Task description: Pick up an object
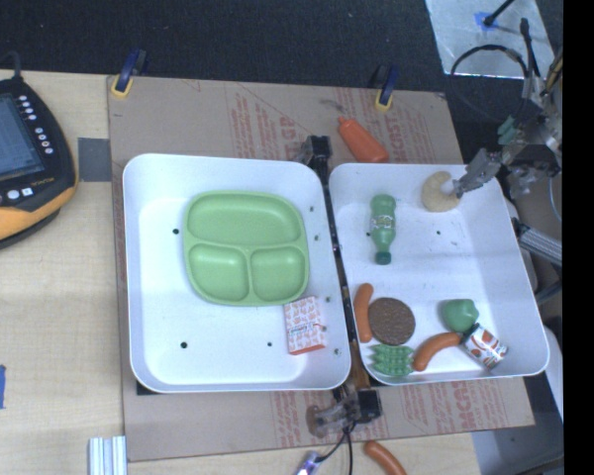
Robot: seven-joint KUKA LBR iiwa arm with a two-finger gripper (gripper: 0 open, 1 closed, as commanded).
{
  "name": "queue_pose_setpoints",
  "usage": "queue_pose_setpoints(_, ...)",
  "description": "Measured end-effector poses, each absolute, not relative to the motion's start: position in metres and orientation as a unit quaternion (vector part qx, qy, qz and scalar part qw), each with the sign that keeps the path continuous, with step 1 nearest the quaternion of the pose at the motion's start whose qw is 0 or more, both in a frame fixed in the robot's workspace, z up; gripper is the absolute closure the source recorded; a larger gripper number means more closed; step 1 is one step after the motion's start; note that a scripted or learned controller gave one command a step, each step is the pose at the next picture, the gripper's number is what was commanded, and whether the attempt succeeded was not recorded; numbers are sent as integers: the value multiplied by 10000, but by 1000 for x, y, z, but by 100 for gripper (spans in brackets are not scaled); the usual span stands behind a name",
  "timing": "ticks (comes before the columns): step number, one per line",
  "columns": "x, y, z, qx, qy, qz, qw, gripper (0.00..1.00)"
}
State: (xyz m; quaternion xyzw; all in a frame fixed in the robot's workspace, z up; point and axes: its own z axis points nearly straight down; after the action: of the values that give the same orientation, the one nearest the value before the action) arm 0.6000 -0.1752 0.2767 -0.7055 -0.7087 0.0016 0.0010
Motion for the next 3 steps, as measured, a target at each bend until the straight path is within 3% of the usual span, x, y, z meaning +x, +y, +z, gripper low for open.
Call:
queue_pose_setpoints(1,586,-212,156,-7053,-7089,27,18,0)
queue_pose_setpoints(2,475,-212,91,-7052,-7090,18,18,0)
queue_pose_setpoints(3,554,-211,185,-7054,-7088,6,1,0)
